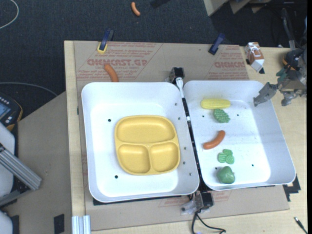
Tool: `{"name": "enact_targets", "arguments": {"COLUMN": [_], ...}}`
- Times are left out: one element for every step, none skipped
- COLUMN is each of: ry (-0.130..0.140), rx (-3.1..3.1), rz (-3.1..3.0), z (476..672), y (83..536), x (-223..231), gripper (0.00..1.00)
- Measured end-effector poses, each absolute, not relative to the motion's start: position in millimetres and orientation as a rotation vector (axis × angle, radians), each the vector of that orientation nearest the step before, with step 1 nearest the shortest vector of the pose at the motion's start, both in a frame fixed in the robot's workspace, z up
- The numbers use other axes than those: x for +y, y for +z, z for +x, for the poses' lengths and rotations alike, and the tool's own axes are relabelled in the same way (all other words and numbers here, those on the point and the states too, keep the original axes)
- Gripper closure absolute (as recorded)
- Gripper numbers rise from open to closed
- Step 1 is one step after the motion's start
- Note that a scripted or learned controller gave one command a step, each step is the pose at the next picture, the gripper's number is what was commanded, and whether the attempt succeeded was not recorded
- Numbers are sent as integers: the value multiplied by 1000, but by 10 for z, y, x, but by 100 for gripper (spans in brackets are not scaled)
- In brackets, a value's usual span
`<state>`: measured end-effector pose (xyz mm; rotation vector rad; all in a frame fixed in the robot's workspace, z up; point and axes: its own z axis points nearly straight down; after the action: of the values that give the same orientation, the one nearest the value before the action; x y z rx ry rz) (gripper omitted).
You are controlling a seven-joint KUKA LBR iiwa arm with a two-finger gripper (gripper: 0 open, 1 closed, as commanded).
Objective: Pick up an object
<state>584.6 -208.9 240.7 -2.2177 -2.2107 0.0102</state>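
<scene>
The right bin holds a yellow corn cob, a green knobbly piece, an orange sausage, a small green leafy piece and a round green vegetable. My gripper hangs over the bin's far right corner, open, with nothing between its fingers. It is well to the right of the corn cob and apart from every object.
The left bin holds a yellow divided plate. A loose sausage lies on the bench behind the left bin, and a small box stands at the back right. Clamps grip the bench's far edge.
</scene>
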Motion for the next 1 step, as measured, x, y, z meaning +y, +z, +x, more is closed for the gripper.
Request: {"name": "enact_targets", "arguments": {"ry": [0], "rx": [-2222], "rz": [-2222], "z": [5872], "y": [2479], "x": [-2085], "gripper": [0]}}
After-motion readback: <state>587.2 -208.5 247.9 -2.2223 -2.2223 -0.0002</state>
